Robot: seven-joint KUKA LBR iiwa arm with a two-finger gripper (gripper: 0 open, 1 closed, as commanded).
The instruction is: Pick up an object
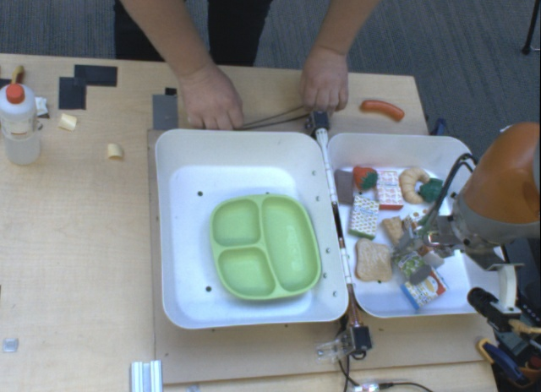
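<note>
Reaching down into the right bin (461,149), the arm is lowering its jaws (416,251), their state hidden, among the toy foods (385,213) lying there, with nothing lifted yet.

Green tray (266,247) alone in left bin (182,297) — right bin (456,302) crowded

Counts: 2 white bins, left bin (169,213) and right bin (456,149). 1 green divided plate (265,247) with 3 compartments, in the left bin. Right bin: cluttered pile, roughly 8 small items, exact count unclear; includes 1 bread slice (373,261) and 1 checkered packet (365,215). On the counter (76,238): 1 bottle (19,124), 1 orange sausage-shaped item (382,109), 2 small beige bits (68,122) (115,152). 2 human hands (211,99) (326,80) at the far edge.
</note>
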